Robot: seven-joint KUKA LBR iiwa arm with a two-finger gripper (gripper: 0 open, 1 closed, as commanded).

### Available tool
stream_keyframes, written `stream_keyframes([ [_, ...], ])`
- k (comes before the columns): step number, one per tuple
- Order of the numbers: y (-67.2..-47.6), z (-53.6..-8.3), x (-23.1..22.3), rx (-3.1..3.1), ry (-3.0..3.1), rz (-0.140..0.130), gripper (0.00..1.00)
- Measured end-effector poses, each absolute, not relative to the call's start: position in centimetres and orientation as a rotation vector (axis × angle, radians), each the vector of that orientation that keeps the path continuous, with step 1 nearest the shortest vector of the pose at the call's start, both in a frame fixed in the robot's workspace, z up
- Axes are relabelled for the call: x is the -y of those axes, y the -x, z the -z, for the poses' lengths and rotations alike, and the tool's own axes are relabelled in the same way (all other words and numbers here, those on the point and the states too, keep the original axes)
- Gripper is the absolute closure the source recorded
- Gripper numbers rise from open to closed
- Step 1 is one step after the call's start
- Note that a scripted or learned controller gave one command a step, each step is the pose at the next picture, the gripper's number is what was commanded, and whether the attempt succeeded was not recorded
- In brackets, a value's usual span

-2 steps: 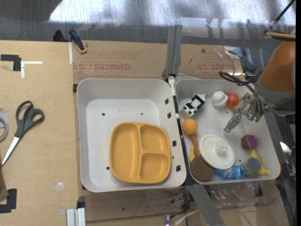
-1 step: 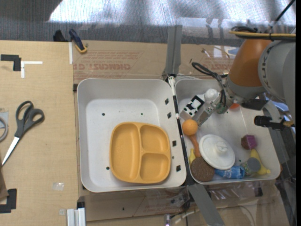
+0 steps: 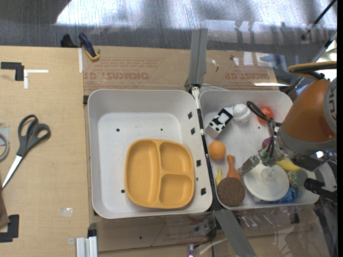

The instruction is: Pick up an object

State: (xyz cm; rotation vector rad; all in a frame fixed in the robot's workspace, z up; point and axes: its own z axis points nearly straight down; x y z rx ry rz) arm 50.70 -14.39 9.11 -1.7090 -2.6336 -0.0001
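The gripper hangs low in the right bin, directly over a clear wine glass that stands on a white plate; whether it is parted or closed on anything cannot be told, because the wrist and the glass overlap it. The glass, immediately below the tool, appears the nearest candidate: judged thin, rigid, smooth and breakable, it should be taken at the stem or lightly across the bowl, with low squeeze force, since the wall may slip or crack. To the tool's left lie an orange ball and a brown brush, both judged light and sturdier; the ball may roll when nudged. A black-and-white carton lies farther off to its upper left. A yellow divided tray sits in the left bin, well apart from the tool.
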Motion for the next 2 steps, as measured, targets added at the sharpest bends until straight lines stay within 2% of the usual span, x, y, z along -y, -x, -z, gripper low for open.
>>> stream_keyframes([
  [1, -57.0, -9.2, 12.9, 2.488, 1.92, -0.002, 0.0],
  [2, -51.3, -9.3, 9.9, 2.396, 2.035, 0.001, 0.0],
])
